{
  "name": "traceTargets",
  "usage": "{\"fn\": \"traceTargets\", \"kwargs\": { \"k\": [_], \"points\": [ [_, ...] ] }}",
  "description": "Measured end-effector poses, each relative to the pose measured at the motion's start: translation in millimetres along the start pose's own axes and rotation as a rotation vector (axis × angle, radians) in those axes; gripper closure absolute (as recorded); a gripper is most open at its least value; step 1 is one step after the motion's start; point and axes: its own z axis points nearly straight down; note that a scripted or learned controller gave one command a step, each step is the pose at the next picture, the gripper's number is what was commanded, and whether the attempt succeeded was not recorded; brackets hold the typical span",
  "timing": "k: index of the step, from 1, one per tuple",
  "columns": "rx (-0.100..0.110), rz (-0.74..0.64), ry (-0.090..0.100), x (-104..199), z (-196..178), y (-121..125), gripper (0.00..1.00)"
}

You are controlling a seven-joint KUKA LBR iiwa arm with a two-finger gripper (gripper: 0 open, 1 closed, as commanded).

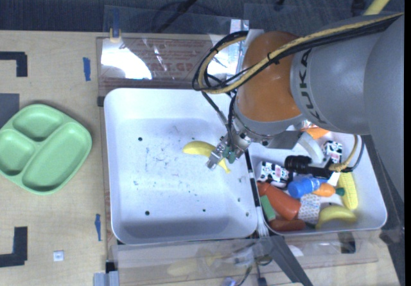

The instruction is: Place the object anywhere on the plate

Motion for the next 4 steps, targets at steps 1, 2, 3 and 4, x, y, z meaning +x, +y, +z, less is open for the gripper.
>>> {"fn": "traceTargets", "kwargs": {
  "k": [1, 2, 3, 4],
  "points": [
    [0.000, 0.000, 0.000, 0, 0, 0, 0.00],
    [0.000, -0.001, 0.000, 0, -8, 1, 1.00],
    [-0.001, 0.390, -0.002, 36, -30, 8, 1.00],
    [0.001, 0.565, -0.001, 86, -7, 47, 1.00]
  ]
}}
